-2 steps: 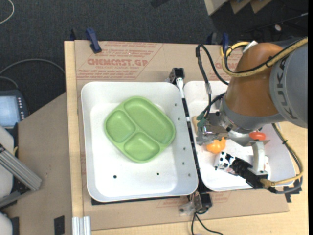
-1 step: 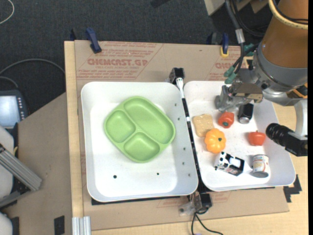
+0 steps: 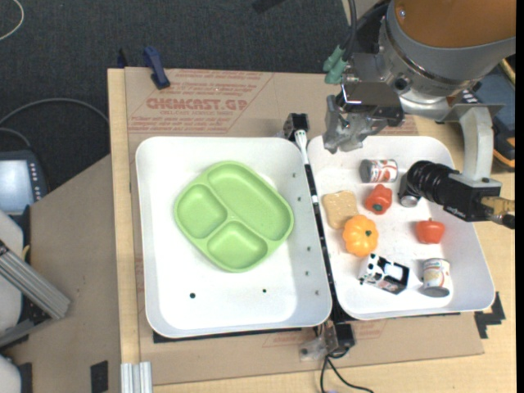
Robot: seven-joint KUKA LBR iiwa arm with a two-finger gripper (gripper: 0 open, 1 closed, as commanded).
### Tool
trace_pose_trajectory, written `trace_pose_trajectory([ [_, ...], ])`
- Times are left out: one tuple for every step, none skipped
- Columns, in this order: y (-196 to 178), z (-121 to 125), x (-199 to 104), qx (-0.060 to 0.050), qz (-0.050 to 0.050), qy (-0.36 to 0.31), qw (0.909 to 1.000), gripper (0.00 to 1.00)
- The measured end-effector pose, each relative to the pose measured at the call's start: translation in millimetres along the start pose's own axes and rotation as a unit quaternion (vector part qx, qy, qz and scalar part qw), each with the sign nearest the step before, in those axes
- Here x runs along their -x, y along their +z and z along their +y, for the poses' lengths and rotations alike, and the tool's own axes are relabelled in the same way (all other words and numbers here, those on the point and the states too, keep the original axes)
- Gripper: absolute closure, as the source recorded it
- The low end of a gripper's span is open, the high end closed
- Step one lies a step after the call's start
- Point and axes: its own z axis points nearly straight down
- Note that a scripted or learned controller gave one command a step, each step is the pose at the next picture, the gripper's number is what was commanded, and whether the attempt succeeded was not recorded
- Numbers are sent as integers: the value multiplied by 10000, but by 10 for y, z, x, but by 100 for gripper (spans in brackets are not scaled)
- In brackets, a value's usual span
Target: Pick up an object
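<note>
My gripper [image 3: 344, 137] hangs over the back left corner of the right bin [image 3: 468, 295], above the bin floor and apart from every object. Nothing shows between its fingers [image 3: 334, 140]. Inside that bin lie a small red and white can [image 3: 378, 171], a red pepper-like toy [image 3: 378, 199], a tan bread slice [image 3: 339, 208], an orange pumpkin-like toy [image 3: 360, 234], a red tomato-like toy [image 3: 430, 231], a black and white cow-patterned toy [image 3: 384, 274] and a small white cup [image 3: 435, 276].
The left bin [image 3: 160, 293] holds a green divided plate [image 3: 233, 215]. A black cylindrical device [image 3: 446, 188] reaches over the right bin's right side. Both bins sit on a brown cardboard sheet [image 3: 196, 101]. The arm's grey body [image 3: 446, 39] looms over the back right.
</note>
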Motion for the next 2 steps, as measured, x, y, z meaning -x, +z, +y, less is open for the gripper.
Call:
trace_pose_trajectory([
  [1125,155,487,-122,-45,89,9999,100],
  [956,165,458,-54,-30,57,10000,100],
])
